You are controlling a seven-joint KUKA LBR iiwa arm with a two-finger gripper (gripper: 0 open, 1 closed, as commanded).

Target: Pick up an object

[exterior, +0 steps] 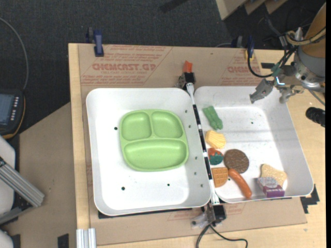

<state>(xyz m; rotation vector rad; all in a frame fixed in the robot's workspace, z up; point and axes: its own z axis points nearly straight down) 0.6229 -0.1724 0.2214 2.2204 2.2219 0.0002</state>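
So nothing is held yet: the gripper (273, 90) is spread open above the right bin's (243, 99) far corner. The toy sausage (241, 183), lying near the front, looks light, stiff and slick, and is best pinched across its middle.

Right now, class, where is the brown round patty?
The brown round patty lies in the right bin, near its front left, beside the waffle and just behind the sausage.
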